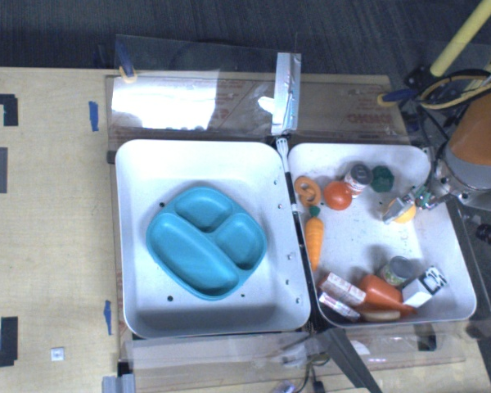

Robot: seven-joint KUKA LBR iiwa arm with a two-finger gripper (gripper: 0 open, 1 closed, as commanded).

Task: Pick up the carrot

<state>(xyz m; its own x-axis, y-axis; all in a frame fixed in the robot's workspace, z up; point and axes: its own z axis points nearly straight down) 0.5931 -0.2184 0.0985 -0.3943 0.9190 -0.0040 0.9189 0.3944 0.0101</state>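
Bins, two of them, shallow and white, sit side by side on a pale wooden tabletop (49, 244). The left bin (139, 166) holds one thing: a blue divided tray (206, 240) with three compartments, lying in the middle with bare white floor all around it.

The right bin (458, 252) is more crowded. One carrot (313, 241) lies lengthwise against that bin's left wall, about halfway down, its green top toward the far edge. Just beyond it sit an orange ring-shaped piece (308, 191) and a round red-orange ball (338, 196). Along the far edge are one small grey jar (359, 175) and one dark green piece (381, 178). At the near edge is a cluster: two small boxes (340, 293), a red-orange piece (382, 293), a grey can (402, 268) and a black-and-white item (433, 281).

The middle of the right bin's floor is bare, leaving room beside the carrot.

The arm's hand (405, 207) hangs near the right bin's far right corner, over something yellow, well apart from the carrot. Whether it is apart or together cannot be told.
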